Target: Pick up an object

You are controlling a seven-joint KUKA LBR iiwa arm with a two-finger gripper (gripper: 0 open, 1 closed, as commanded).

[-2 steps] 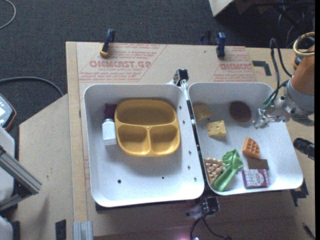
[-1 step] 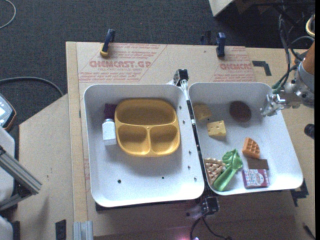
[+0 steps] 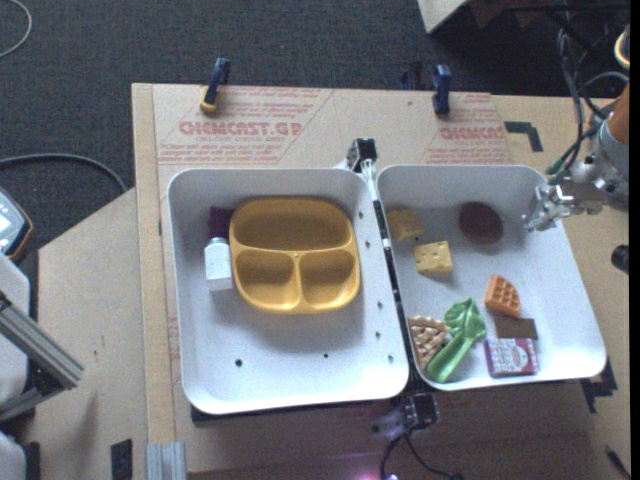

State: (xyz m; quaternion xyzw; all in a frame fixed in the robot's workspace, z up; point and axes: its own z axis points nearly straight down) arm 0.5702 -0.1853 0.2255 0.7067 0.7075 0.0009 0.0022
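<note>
The right bin (image 3: 560,268) holds several toy foods. A dark brown round patty (image 3: 481,223) lies at the back, with a tan chunk (image 3: 404,223) and a yellow cheese wedge (image 3: 433,258) to its left. Toward the front lie an orange waffle (image 3: 503,295), a brown bar (image 3: 516,326), a red and white packet (image 3: 511,356), a green leafy piece (image 3: 455,336) and a beige dotted slice (image 3: 427,336). My gripper (image 3: 545,209) hangs over the bin's back right rim, to the right of the patty and apart from it.
The left bin (image 3: 190,348) holds a yellow divided plate (image 3: 295,253), a small white bottle (image 3: 218,264) and a dark purple item (image 3: 220,218) behind it. Clamps (image 3: 214,85) (image 3: 440,86) stand at the board's back edge. Cables hang at the far right.
</note>
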